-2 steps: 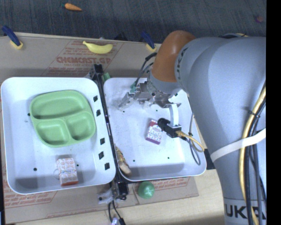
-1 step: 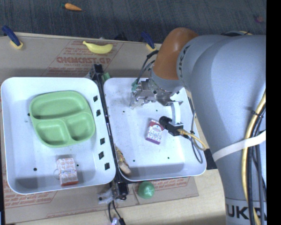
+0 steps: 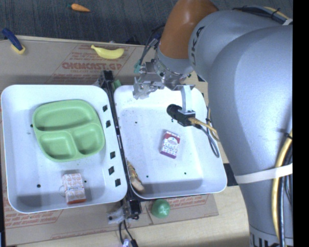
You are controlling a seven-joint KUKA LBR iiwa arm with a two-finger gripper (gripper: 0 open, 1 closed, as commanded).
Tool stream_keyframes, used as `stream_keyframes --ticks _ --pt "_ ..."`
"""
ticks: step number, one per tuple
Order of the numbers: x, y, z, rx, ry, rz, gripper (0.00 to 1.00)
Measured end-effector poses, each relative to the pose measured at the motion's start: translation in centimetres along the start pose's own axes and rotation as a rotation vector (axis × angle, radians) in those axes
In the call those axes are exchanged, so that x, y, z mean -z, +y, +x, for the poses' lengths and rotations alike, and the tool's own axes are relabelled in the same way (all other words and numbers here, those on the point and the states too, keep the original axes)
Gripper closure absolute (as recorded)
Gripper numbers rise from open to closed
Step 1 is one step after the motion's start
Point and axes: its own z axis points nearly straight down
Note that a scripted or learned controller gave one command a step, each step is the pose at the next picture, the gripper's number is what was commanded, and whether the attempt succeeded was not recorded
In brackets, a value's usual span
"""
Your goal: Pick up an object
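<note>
Currently gripper [image 3: 144, 89] over the far rim of the right bin [image 3: 208, 176]; finger state indeterminate. Small red packet [image 3: 170, 144] lies below it, well apart.

Looked like a robotics lab, a test cell for pick trials, not a home or shop. Evidence: a big grey industrial arm [image 3: 247, 86] w/ orange band filled the 3 o'clock side, cables running along it. Two shallow white bins, left bin [image 3: 10, 138] at 9 o'clock and right bin [image 3: 211, 174] at centre, sat clipped together on printed cardboard sheeting [image 3: 67, 60] over the worktop. Contents were toy props: a green divided tray [image 3: 67, 130], a plastic banana [image 3: 108, 51] at 11 o'clock, a small green ball [image 3: 160, 208] at 6 o'clock. Dark carpet [image 3: 51, 9] ran along 12 o'clock.
</note>
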Motion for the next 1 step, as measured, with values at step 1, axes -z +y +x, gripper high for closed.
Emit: stream_keyframes --ticks 1 --pt "-0.21 -0.13 -0.12 -0.001 -0.001 0.005 0.00"
